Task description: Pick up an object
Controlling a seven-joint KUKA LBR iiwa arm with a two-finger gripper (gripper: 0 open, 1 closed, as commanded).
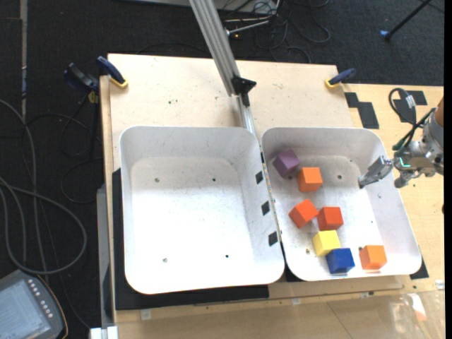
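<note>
The right bin holds several small cubes. A purple cube and an orange cube sit near its back. Another orange cube and a red-orange cube lie in the middle. A yellow cube, a blue cube and an orange cube rest along the front. My gripper hovers over the bin's right rim, to the right of all the cubes. It is open, with nothing between its fingers.
The left bin lies beside the right one, sharing a middle rim. A slanted metal pole rises from the bench behind the bins. Clamps sit at the bench's back corners. A pendant lies at the lower left on the floor.
</note>
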